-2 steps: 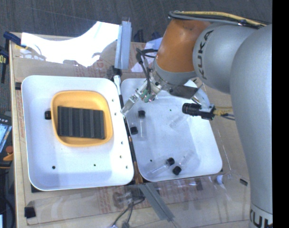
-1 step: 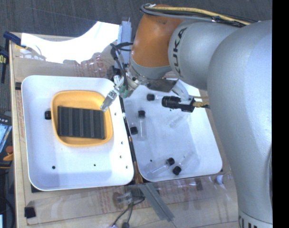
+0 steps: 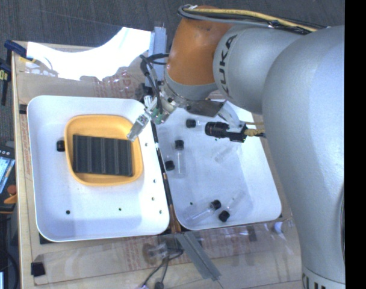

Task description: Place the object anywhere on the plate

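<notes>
A yellow plate (image 3: 102, 125) lies in the left white bin (image 3: 44, 209) with a black ridged block (image 3: 105, 155) resting on it. My gripper (image 3: 148, 114) hangs over the divide between the bins, at the plate's upper right corner. A clear vial (image 3: 136, 128) slants down and left from between its fingers, its lower end over the plate's right rim. The grey arm with its orange band (image 3: 195, 47) hides the back of the right bin.
The right bin (image 3: 255, 191) holds several clear vials with black caps, such as one (image 3: 178, 155) near the divider and a pair (image 3: 218, 209) at the front. A black cylinder (image 3: 225, 131) juts from the arm. A small black piece (image 3: 61, 145) lies left of the plate.
</notes>
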You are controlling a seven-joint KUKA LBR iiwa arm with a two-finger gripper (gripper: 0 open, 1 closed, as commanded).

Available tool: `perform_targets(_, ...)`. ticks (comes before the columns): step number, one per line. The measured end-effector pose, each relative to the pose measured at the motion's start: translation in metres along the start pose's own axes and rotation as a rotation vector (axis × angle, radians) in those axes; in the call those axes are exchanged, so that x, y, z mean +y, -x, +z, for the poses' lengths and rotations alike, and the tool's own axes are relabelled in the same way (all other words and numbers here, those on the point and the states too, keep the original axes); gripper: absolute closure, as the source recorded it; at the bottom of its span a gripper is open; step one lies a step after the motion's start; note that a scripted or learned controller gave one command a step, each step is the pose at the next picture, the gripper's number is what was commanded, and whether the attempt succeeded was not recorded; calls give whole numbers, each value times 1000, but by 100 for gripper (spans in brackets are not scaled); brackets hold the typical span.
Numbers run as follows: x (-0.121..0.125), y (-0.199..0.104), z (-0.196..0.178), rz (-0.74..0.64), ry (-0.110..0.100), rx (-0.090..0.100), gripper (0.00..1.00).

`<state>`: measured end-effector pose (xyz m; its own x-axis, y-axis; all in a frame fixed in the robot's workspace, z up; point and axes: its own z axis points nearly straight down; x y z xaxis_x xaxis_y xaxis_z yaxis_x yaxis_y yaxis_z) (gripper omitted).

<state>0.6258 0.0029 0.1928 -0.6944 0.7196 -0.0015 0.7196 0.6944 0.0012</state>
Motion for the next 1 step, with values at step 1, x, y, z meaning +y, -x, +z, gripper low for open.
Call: perform_targets(1,43,-36,-1,-301,2,-2,0)
